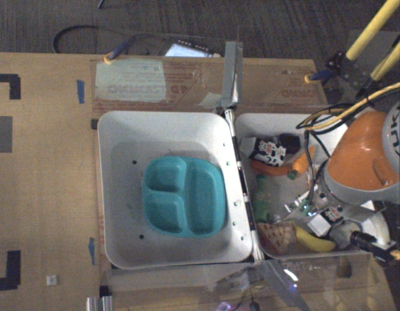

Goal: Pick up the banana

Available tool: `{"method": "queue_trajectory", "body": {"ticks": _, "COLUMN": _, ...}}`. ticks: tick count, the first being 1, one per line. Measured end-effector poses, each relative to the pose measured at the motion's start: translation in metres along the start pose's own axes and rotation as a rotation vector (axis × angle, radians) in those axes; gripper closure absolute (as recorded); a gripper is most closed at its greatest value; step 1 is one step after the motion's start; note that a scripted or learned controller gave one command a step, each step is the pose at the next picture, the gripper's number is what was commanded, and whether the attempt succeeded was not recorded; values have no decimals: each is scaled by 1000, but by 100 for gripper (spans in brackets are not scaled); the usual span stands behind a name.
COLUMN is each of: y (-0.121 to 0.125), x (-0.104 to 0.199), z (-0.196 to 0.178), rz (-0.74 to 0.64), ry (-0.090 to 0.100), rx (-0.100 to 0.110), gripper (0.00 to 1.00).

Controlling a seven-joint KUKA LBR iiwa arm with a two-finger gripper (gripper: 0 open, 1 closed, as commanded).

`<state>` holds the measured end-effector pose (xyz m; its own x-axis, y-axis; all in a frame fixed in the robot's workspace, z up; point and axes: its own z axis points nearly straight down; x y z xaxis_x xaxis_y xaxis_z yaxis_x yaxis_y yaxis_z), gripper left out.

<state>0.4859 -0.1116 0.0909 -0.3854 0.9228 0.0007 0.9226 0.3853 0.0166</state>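
Gripper low in right bin, just above banana by pizza slice; finger state impossible to tell.

You have a wooden bench that carries two shallow white bins side by side. The left bin stands near the middle of the bench, and the right bin touches it at 3 o'clock. At 12 o'clock from the left bin a clear plastic sheet lies flat. Blue tape pieces and black marks are at 9 o'clock.
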Motion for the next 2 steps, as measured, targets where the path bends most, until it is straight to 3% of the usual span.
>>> {"method": "queue_trajectory", "body": {"ticks": 1, "y": -26, "x": -51, "z": 5, "rz": -72, "ry": -5, "rx": 9, "gripper": 0}}
{"method": "queue_trajectory", "body": {"ticks": 2, "y": -42, "x": -89, "z": -39, "rz": -215, "ry": 27, "rx": 15, "gripper": 0}}
